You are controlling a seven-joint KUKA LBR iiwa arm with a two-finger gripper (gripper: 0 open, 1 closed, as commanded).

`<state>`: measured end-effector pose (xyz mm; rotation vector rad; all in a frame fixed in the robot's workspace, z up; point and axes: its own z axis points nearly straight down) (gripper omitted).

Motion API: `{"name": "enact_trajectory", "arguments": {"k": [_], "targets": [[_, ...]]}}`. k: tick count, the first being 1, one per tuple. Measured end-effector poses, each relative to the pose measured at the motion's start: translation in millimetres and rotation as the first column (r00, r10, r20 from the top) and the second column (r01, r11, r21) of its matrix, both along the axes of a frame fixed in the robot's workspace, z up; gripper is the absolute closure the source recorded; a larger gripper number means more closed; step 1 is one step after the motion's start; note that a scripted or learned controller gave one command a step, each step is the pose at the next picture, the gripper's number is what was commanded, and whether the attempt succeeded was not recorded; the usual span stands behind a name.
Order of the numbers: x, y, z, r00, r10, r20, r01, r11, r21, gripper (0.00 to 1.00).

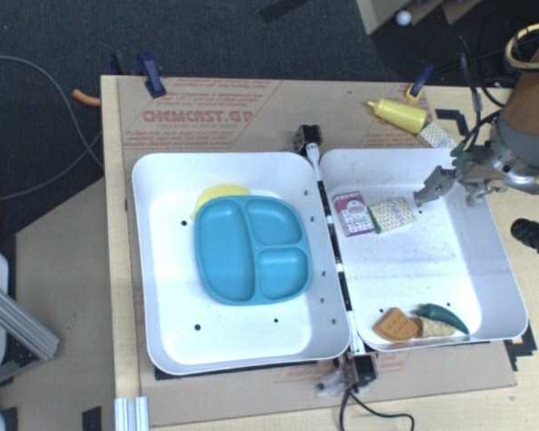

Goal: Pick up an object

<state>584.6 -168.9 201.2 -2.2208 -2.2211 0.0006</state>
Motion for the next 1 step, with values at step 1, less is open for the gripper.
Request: {"name": "enact_trajectory", "arguments": {"k": [1], "targets": [[11.8, 49.5, -89.1, 1.0, 0.001, -0.002, -0.001, 1.0, 0.001, 0.0]]}}
